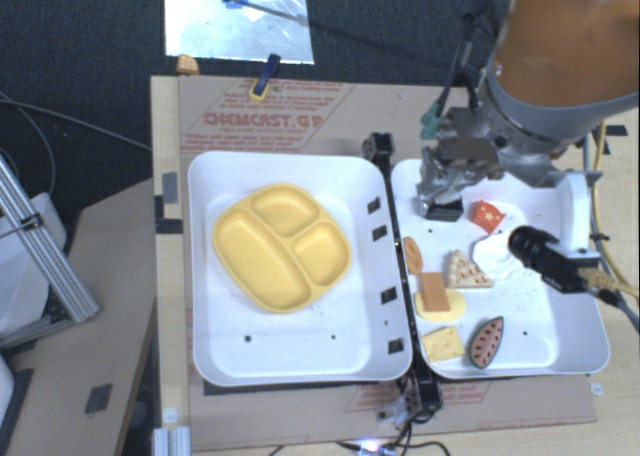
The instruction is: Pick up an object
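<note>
I see the gripper (443,206) low in the right bin (575,349); whether its fingers are apart I cannot tell. The red toy piece (486,215) lies just beside it.

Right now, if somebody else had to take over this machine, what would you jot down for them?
End effector: low over the back-left corner of the right bin; nothing visibly held, and whether it is open or shut is unclear from this angle.
Right bin holds the toy food: a red piece, a fried egg, a sandwich wedge, an orange block, a cheese slice and a watermelon slice.
Left bin holds a yellow divided plate.
Done: nothing lifted yet.
Left: grasp one item and raise it.
</note>
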You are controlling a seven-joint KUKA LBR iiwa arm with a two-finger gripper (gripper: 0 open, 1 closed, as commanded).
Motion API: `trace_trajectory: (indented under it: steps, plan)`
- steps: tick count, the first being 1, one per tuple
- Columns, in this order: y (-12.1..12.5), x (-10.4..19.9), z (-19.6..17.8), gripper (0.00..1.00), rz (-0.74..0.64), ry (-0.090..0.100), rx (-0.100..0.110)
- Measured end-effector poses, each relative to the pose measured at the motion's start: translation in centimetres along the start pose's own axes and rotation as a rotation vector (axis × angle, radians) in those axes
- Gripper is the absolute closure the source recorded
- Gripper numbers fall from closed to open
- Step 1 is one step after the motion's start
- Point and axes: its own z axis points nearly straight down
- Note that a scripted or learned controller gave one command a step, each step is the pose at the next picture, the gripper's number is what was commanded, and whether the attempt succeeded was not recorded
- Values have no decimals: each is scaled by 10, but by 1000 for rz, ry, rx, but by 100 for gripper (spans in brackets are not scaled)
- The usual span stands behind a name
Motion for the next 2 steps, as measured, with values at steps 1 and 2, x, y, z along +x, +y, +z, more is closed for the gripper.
trace_trajectory:
  steps: [1,2]
  plan:
    - [-1,92,9,100,-6,2,5]
    - [0,87,-3,100,-1,2,2]
